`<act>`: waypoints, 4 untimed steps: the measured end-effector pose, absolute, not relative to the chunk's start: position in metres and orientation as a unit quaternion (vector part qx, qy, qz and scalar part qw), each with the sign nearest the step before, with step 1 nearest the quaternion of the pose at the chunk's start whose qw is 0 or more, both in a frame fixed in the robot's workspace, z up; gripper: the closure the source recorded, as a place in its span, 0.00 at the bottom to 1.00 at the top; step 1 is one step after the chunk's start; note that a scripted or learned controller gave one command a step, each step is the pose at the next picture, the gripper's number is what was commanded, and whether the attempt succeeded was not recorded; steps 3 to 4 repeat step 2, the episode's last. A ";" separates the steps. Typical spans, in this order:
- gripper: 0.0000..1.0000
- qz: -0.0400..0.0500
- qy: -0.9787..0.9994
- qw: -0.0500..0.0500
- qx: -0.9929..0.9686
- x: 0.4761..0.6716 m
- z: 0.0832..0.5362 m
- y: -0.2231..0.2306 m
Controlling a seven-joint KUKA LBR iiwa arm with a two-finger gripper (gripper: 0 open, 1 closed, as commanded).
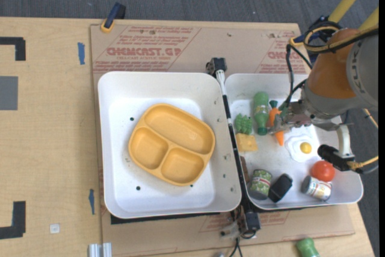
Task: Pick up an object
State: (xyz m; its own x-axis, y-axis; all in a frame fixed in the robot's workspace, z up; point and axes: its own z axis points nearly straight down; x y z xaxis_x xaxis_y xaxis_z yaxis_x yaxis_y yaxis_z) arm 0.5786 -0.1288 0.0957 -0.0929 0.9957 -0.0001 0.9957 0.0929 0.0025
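I've got the grey arm with its orange band [329, 69] reaching in from the right, and its two-finger gripper [287, 119] sits low over the right shallow white bin [352, 194]. I cannot tell its state from up here. Just beside it lies a small orange carrot-shaped toy [278, 129], next to a green plastic bottle [261, 111]. A white fried-egg toy with a yellow yolk [301, 148] lies just below the wrist. Further left I see a green leafy toy [243, 124] above a yellow wedge [246, 142]. Along the near edge: a green-labelled can [260, 183], a black block [280, 187], a red tomato-like ball [322, 171] and a small tin [317, 189]. The left white bin [114, 129] bears a yellow three-compartment plastic tray [172, 144].
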 end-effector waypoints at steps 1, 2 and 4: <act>1.00 0.001 0.739 0.002 0.674 0.579 0.106 -0.129; 1.00 0.001 0.845 0.001 0.535 0.620 0.185 -0.069; 1.00 0.001 0.845 0.001 0.535 0.620 0.185 -0.069</act>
